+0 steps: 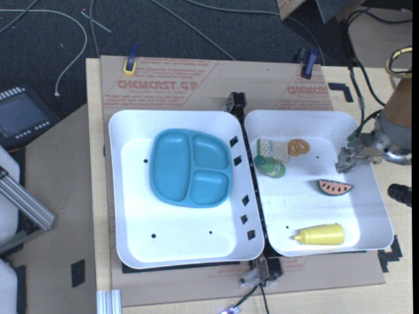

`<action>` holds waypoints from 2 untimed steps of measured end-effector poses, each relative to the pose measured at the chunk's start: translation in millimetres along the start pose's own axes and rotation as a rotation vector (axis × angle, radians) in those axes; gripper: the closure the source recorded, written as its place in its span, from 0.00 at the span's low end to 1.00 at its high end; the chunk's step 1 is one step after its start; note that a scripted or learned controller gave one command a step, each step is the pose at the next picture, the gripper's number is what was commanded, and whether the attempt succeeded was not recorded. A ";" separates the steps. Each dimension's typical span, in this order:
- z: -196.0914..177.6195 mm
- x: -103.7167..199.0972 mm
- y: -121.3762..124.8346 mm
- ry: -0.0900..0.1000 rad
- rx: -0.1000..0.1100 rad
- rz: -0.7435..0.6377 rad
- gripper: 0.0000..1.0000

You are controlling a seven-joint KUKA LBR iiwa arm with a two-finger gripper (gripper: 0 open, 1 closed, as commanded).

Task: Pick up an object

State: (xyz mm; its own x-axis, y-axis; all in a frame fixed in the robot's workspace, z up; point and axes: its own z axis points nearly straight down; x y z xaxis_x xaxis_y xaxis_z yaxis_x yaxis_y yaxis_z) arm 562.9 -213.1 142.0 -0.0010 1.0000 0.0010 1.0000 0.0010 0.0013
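Claw beyond "CHEMCAST" cardboard

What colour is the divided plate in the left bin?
Light blue, the divided plate, plain with no pattern; it shows clearly in the camera view.

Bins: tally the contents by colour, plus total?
Blue: 1, divided plate in the left bin
Yellow: 1, bottle in the right bin
Red: 1, watermelon slice
Green: 1, small green item
Orange-brown: 1, pretzel
White patterned: 1, packet
Total: 6
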 end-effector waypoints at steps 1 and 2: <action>-53.6 -8.6 -4.8 -0.004 -0.005 0.001 1.00; -108.2 -4.2 -12.5 -0.003 -0.005 0.000 1.00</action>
State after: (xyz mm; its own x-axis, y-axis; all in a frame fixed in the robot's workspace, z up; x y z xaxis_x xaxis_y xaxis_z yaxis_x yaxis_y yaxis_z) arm 550.2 -217.4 250.2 -0.0010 1.0000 -0.0022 1.0000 0.0010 0.0066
